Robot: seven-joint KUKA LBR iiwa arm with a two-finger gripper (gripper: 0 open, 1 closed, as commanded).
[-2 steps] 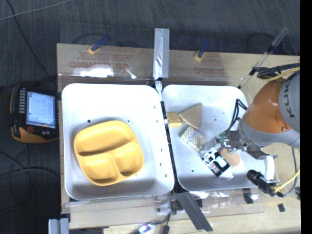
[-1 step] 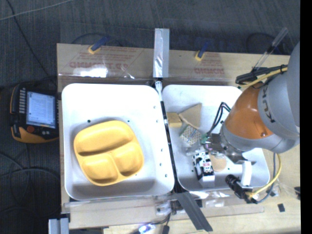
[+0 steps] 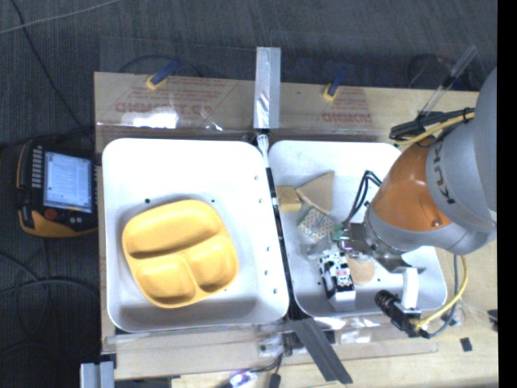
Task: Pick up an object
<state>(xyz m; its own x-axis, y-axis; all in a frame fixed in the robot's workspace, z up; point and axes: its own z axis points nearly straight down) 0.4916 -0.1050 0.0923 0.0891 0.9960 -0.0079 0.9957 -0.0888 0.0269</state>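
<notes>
Two shallow white bins sit side by side on the wooden tabletop [image 3: 388,103], filling the middle of the frame. The left bin [image 3: 137,160] holds a yellow divided tray [image 3: 179,251], lying flat in its lower-left part, with one long compartment along its upper side and two smaller ones below. The right bin [image 3: 283,160] holds a small heap of things near its upper-left middle: a tan piece like cardboard [image 3: 319,188], a crinkled silvery packet [image 3: 315,226] just below it, and a pale round thing [image 3: 365,272] lower down, partly hidden by the arm. The grey arm [image 3: 477,192] comes in from the right edge of the frame, its orange band [image 3: 408,188] above the right bin, with black and yellow cables running along it. The pincer [image 3: 338,277] hangs low over the lower middle of the right bin, just below the silvery packet and beside the pale round thing; its body is white and black with a small red mark. From this slanted overhead view I cannot tell whether it is spread or pressed together, nor whether anything is caught in it. At the left edge of the frame, off the tabletop, a handheld control unit [image 3: 56,188] with a lit screen lies on the dark floor [image 3: 48,23], with thin cables trailing across it. Two clamps, one blue [image 3: 164,74] and one yellow [image 3: 331,91], sit along the upper edge of the tabletop.
</notes>
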